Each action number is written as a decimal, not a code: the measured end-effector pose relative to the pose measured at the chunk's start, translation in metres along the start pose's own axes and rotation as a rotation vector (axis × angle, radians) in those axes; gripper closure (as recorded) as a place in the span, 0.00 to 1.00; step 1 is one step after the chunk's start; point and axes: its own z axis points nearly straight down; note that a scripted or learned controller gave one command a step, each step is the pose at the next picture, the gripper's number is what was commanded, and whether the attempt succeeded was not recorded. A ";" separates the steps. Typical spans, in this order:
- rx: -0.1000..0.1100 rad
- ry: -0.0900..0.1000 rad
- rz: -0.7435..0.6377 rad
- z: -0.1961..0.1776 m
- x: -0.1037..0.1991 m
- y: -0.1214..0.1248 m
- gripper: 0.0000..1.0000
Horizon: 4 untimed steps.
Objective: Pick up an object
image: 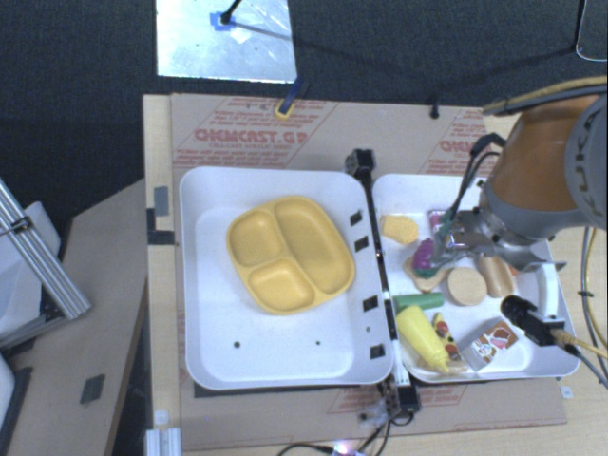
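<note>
White moulded plastic forms both shallow bins on the counter, whose top is covered by a brown printed cardboard sheet. The claw sits low over the right bin, at the end of the grey arm with its orange band. Its fingers are hidden among the toys and blurred, so how far open the claw stands, and whether it has hold of anything, cannot be told.

Items crowded about the claw:
- Purple toy, glossy and rounded, directly at the claw tip; contact cannot be confirmed.
- Tan flat slice, just beneath the purple toy.
- Pale yellow disc, to the left of the claw, near the bin divider.
- Round beige disc, matte, just below the claw.
- Brown bread-roll shape, beside that disc, under the arm's wrist.
- Green cylinder, further below the claw, lying level.
- Yellow corn cob, smooth and elongated, below the green cylinder and touching it.
- Small printed carton, boxy, towards the near right corner.

A black cable-fitted part of the arm overhangs the carton's side of the bin.

Well to the left of the claw, the left bin holds a yellow three-compartment plate, smooth plastic with rounded corners, lying flat.
</note>
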 end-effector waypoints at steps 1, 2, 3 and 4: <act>-0.002 0.000 0.001 -0.012 0.045 0.034 1.00; 0.001 0.001 0.001 -0.001 0.097 0.046 1.00; 0.001 0.000 0.007 -0.015 0.090 0.044 1.00; 0.000 0.000 0.004 -0.019 0.089 0.054 1.00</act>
